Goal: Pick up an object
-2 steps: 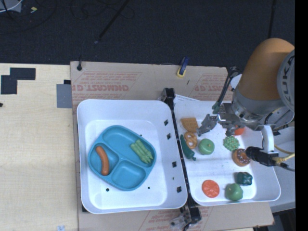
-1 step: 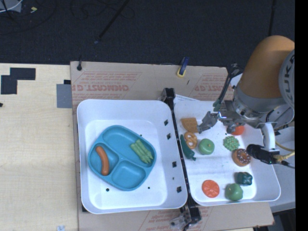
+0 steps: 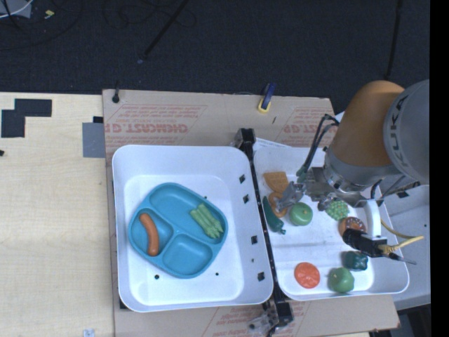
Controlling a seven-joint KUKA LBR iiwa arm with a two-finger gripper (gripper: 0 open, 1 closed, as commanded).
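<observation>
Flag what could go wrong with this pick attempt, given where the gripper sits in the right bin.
1. The gripper is low among packed items: a green ball, an orange piece and a dark green item. It may well nudge or catch a neighbour instead of one clean object.
2. It works close to the divider between the bins, so it might scrape that wall.
3. The arm hides part of the right bin, so a failed grasp could go unnoticed.
</observation>
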